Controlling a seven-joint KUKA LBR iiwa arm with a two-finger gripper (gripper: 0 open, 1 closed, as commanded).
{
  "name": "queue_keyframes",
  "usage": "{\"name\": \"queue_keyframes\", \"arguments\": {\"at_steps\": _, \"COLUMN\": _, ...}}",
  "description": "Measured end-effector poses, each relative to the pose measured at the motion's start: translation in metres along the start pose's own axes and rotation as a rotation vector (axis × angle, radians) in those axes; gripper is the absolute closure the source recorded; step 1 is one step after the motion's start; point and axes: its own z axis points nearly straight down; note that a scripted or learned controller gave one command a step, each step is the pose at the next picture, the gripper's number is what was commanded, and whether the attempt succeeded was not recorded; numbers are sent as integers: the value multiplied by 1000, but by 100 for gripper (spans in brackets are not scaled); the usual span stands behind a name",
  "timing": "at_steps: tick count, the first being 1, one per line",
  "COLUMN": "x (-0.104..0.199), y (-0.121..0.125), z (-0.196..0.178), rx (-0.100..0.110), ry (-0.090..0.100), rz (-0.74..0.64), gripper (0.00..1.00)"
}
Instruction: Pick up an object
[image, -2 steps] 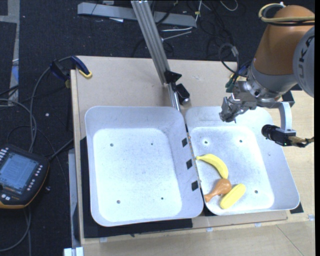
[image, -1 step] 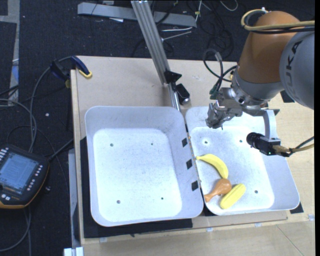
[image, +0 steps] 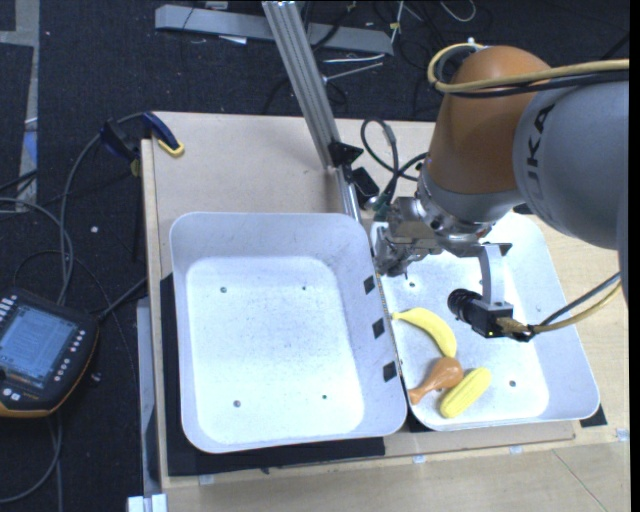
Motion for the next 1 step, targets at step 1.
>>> {"name": "queue_keyframes", "arguments": {"at_steps": 1, "x": 42, "y": -25, "z": 19, "rx": 1, "ry": -1, "rz": 1, "gripper": 100}}
